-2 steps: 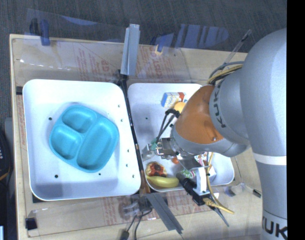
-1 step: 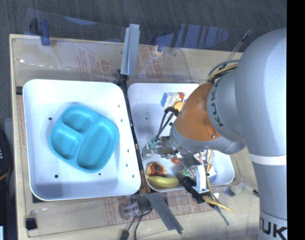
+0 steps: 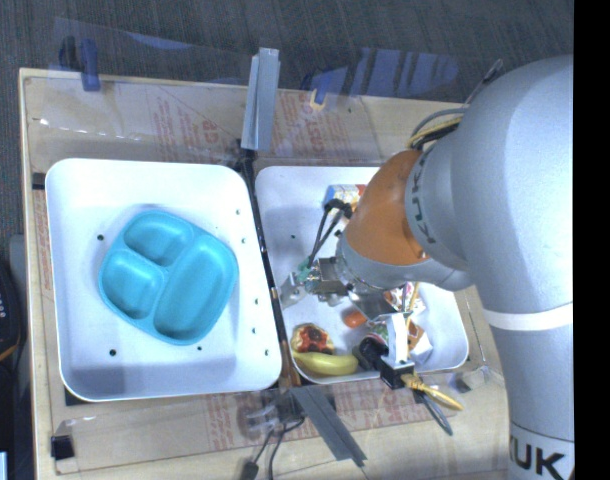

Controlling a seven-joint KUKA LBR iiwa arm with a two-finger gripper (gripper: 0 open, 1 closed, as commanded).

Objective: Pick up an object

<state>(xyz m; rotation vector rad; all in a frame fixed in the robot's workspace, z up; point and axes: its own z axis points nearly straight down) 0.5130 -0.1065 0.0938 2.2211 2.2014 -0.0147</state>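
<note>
My gripper (image 3: 315, 280) reaches down into the right bin (image 3: 285, 208), near its left wall, with the orange-banded wrist (image 3: 385, 223) above it covering much of the bin. Along the bin's front edge lies a yellow banana (image 3: 328, 364), and a red and brown piece (image 3: 310, 339) sits just behind it. A small orange-red item (image 3: 355, 318) rests close to the right of the gripper. Beside the wrist on the right lies a colourful packet (image 3: 413, 318). A blue and white item (image 3: 341, 196) peeks out at the back of the bin.
The left bin (image 3: 75, 358) holds a blue divided plate (image 3: 168, 275) at its middle. A grey post (image 3: 259, 98) stands behind the gap between the bins. Yellow-handled tools (image 3: 432, 393) lie on the bench in front of the right bin.
</note>
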